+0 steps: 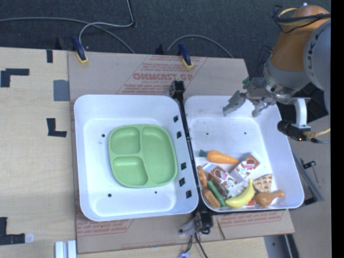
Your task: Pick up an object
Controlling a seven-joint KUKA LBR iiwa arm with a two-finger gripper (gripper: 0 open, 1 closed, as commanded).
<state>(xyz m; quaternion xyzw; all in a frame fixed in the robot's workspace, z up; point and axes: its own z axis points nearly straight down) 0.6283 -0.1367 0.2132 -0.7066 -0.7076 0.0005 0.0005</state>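
Near edge of right bin: a heap of toy food is seen in the near part of the shallow white right-hand bin (279, 144); a yellow plastic banana (242, 196) lies at the front, with a brown toy drumstick (267, 198) beside it to the right.
Behind the banana: small printed cartons (232, 175) and an orange plastic carrot (221, 157) are found, the carrot lying farthest back in the heap.
Left bin: a pale green divided plastic plate (142, 155) is set flat in the middle of the shallow white left-hand bin (91, 144).
Pincer: the grey two-finger gripper (246, 105) is seen over the far part of the right bin, its two fingers spread wide apart with nothing between them.
Relation: the carrot and the rest of the heap lie well apart from the pincer, nearer the camera and slightly to the left of it.
Bench: brown cardboard (156, 71) is laid under both bins.
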